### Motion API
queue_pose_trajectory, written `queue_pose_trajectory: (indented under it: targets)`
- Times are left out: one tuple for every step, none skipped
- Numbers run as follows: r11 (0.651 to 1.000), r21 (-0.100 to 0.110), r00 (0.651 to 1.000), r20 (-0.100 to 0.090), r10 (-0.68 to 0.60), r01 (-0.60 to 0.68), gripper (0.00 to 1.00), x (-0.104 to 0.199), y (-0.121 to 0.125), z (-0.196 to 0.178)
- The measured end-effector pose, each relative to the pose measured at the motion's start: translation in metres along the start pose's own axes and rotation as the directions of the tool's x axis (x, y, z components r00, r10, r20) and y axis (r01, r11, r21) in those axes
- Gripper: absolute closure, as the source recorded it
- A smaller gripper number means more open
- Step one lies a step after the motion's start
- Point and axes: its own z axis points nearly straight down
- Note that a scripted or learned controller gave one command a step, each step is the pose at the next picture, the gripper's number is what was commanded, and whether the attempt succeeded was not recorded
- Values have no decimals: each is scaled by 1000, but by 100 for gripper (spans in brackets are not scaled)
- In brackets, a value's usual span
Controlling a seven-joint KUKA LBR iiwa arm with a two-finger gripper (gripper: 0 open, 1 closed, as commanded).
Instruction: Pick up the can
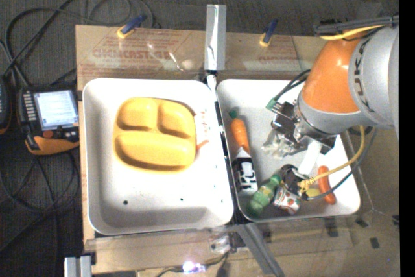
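- Jaws hang below the grey wrist over the right bin (pixel 350 204), a little toward 12 o'clock from its middle; from up here they are a pale, blurred cluster, and I cannot tell whether they are spread or pressed together.
- Nothing can be made out between them.
- The arm (pixel 337 84) comes in from 3 o'clock, its orange band sitting over the bin's 2 o'clock corner.
- The can (pixel 287 202) (a small red-and-white thing, rather crumpled-looking) lies at about 5 o'clock in the right bin, near the 6 o'clock wall and apart from the jaws.
- Just beside the can, toward 9 o'clock, lies a green item (pixel 262 198), touching it or nearly so.
- A black-and-white bottle (pixel 244 172) lies along the bin's 9 o'clock wall, and a carrot (pixel 240 133) lies just beyond it toward 12 o'clock.
- A red-orange piece (pixel 326 192) rests toward 3 o'clock from the can, with a yellow cable (pixel 337 170) looping over that area.
- The left bin (pixel 130 204) holds a yellow divided plate (pixel 155 133), sitting toward its 12 o'clock side.
- Both bins sit side by side on the tabletop (pixel 130 48), which reaches out past them toward 12 o'clock.
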Motion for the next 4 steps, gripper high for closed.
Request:
queue_pose_trajectory:
  targets:
    - [983, -2, 983, 0, -184, 184, 100, -74, 26, -3]
    - [998, -2, 998, 1, -59, 59, 100, -19, 50, -48]
    - [993, 1, 993, 2, -119, 119, 100, -31, -5, -25]
    - [994, -3, 994, 4, 111, -111, 100, 30, 46, -70]
